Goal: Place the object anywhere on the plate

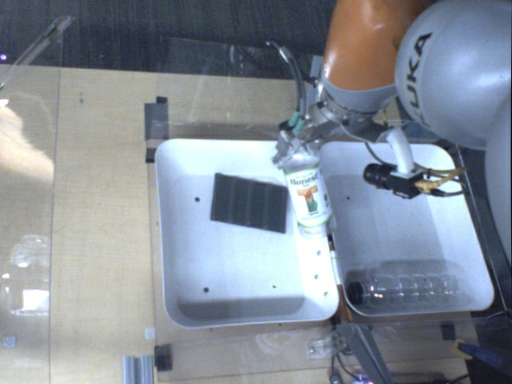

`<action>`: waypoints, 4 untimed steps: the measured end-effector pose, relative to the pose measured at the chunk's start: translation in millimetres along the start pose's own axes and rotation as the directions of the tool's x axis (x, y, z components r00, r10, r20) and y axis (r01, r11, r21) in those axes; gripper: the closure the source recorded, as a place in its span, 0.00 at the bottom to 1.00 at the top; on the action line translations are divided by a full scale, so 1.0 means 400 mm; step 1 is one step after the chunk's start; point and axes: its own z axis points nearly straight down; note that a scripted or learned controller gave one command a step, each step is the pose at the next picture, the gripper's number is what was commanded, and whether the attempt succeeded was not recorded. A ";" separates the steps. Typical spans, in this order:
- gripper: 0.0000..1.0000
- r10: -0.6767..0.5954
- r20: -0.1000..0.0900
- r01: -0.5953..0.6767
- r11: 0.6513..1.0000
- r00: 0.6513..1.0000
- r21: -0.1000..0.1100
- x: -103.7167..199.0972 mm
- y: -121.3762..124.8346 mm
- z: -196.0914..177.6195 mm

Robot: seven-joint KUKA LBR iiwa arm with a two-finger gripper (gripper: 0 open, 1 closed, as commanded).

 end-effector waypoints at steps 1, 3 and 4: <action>1.00 -0.002 0.001 0.002 1.000 1.000 -0.005 0.000 0.004 -0.028; 1.00 -0.006 0.002 0.006 1.000 1.000 -0.015 -0.002 0.010 -0.081; 1.00 -0.412 0.001 0.412 0.911 0.911 -0.003 0.074 0.072 0.039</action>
